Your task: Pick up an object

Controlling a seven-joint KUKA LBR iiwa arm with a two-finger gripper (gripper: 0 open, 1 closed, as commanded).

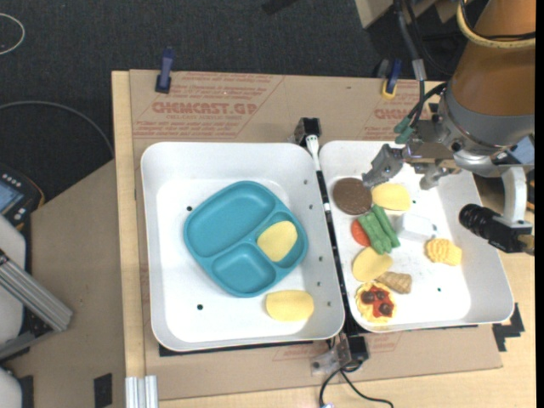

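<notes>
My gripper (406, 173) hangs over the back of the right bin (484, 300), open, with nothing between its fingers. Its left finger (380, 167) is just above a brown round cookie (351, 195) and a pale yellow food piece (391, 196). In front of them lie green beans (380, 229) beside a red piece (359, 234). A ridged yellow piece (442, 251), a yellow slice (371, 264), a tan cone (395, 281) and a small pizza slice (375, 303) lie nearer the front.
The left bin (166, 228) holds a blue divided plate (229, 232) with a yellow piece (277, 240) in one compartment. Another yellow piece (289, 305) lies on the bin floor at the front. A black clip (308, 130) sits where the bins meet at the back.
</notes>
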